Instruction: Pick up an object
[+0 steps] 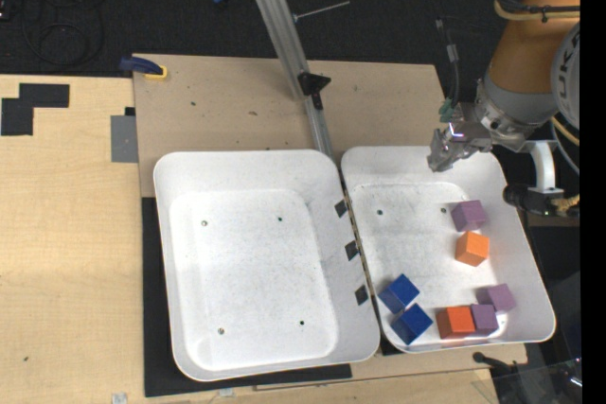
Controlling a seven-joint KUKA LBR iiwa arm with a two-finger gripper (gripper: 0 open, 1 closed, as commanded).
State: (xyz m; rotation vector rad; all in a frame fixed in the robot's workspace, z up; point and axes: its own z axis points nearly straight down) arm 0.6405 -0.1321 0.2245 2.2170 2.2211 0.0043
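Observation:
Several small blocks lie in the right bin [398, 203]. A purple block [469, 215] and an orange block [472, 248] sit near its right side. Two blue blocks [400, 291] [413, 324] rest at the front, beside a red-orange block [457, 322] and two more purple blocks [499, 298] [485, 318]. My gripper [445, 149] hangs over the bin's far right corner, above and behind the upper purple block. Nothing shows between its fingers.
The left bin [189, 175] stands beside the right one, with black clips [351, 250] along the shared edge. A slanted metal rail [284, 43] rises behind the bins. The arm's orange band [530, 43] is at the right.

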